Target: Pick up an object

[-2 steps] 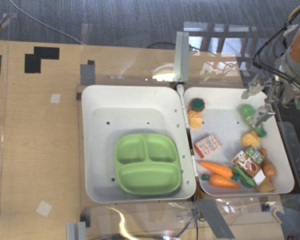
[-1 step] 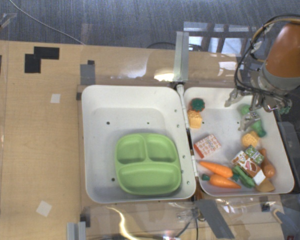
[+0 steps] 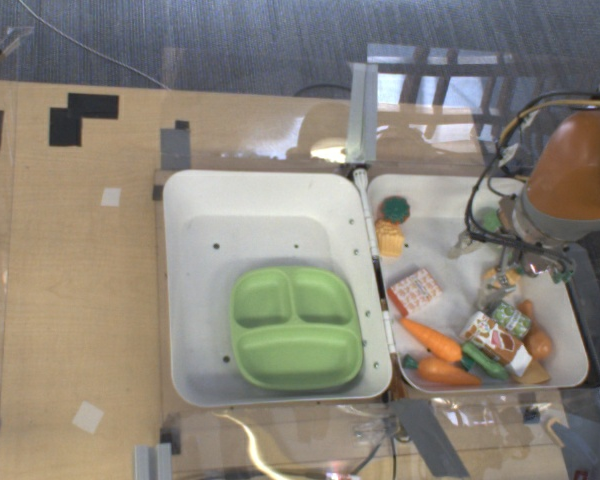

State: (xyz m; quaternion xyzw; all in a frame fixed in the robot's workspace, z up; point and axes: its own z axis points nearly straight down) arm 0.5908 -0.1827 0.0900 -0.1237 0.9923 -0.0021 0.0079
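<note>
The grey arm's pincer [image 3: 502,286], its state impossible to tell, is hanging low over the right white bin [image 3: 442,230], likely reaching toward the small printed carton [image 3: 497,334] among toy carrots [image 3: 430,338]

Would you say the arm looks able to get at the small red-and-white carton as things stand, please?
Probably yes: the small red-and-white carton lies face-up in the right bin with bare floor around it, apart from the carrot, and the pincer hovers nearby.
</note>
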